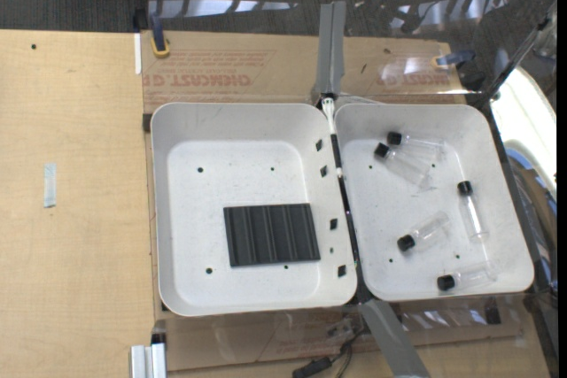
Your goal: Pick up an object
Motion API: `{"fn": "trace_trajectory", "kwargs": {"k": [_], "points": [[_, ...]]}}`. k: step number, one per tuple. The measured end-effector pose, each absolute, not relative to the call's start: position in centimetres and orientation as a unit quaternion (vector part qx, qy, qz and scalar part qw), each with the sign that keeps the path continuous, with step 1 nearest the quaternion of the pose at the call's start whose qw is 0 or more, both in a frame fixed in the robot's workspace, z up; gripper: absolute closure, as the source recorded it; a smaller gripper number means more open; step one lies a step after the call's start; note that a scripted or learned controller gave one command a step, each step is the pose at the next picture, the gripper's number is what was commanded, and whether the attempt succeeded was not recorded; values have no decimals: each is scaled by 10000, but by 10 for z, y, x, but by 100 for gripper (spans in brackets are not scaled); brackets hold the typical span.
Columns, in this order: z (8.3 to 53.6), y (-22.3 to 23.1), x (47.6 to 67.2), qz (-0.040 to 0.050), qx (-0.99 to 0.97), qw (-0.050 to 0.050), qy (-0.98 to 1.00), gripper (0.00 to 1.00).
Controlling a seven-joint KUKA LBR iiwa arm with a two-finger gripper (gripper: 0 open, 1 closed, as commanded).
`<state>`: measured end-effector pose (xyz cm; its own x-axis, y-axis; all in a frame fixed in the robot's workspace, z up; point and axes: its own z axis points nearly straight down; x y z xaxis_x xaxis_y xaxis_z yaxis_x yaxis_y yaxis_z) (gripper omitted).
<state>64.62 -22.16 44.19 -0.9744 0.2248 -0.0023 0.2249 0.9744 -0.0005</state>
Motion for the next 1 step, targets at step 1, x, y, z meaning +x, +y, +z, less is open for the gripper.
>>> {"fn": "trace_trajectory", "kwargs": {"k": [1], "points": [[442,-221,654,-6,836,24,9965,100]]}}
